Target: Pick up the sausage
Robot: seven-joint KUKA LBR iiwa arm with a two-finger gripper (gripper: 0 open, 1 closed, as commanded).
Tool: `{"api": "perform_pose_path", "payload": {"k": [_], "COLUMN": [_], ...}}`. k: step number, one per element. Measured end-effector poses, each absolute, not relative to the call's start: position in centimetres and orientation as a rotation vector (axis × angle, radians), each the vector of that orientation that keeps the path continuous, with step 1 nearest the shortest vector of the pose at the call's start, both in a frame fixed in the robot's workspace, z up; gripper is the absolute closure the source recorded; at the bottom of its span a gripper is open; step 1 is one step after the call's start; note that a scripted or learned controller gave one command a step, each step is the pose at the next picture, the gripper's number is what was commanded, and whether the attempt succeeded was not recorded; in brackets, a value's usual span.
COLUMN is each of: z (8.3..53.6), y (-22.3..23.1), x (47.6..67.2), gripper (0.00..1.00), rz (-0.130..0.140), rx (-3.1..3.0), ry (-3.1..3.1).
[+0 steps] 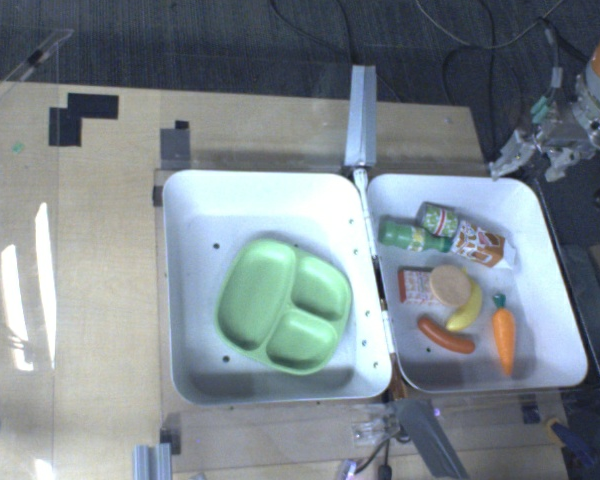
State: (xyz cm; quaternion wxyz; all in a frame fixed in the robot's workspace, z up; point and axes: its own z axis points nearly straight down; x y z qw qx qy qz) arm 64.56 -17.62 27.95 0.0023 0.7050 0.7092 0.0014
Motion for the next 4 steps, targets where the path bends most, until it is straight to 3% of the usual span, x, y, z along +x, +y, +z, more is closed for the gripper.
{"api": "perform_pose_path", "payload": {"k": [1, 2, 3, 4], "z": [17.6, 14.7, 9.0, 10.2], "y": [-14.1, -10.1, -8.6, -8.4], "x": [58.4, 49.4, 49.2, 49.5], "gripper": [0.0, 0.0, 0.0, 1.0], "rz": [0.003, 0.004, 0.014, 0.023], "rx": [2.194, 2.124, 1.877, 1.872], "ry": [2.244, 2.312, 2.5, 2.499]}}
